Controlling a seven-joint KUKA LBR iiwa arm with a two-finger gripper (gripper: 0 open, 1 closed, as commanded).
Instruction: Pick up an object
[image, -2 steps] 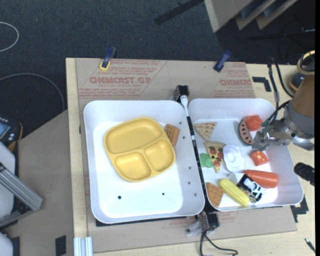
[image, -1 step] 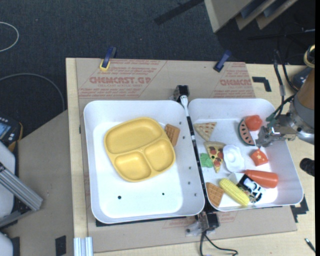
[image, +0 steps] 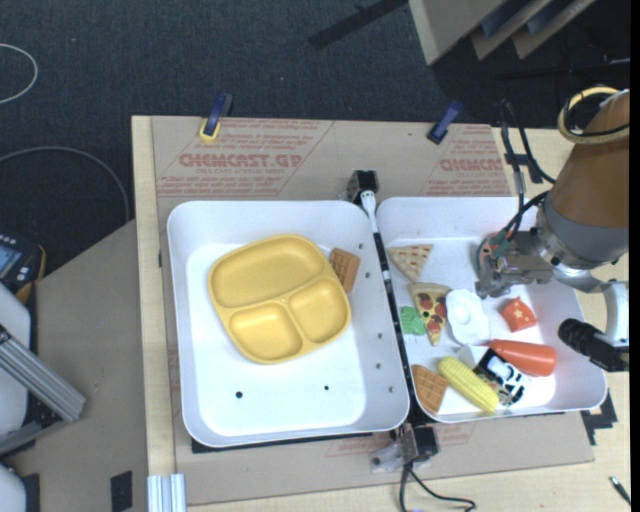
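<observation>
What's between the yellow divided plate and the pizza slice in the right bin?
In the camera view, a waffle piece beside the yellow plate, then both bins' rims, before the pizza slice.

I see left bin (image: 190, 330): divided tray (image: 278, 297) inside, waffle piece (image: 345, 267) at its right edge; right bin (image: 440, 212): pizza slices (image: 412, 260) at left, corn cob (image: 468, 384) near front; gripper (image: 500, 262) over right bin

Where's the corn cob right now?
In the camera view, the corn cob lies near the front edge of the right bin, between the waffle piece and the carrot.
</observation>
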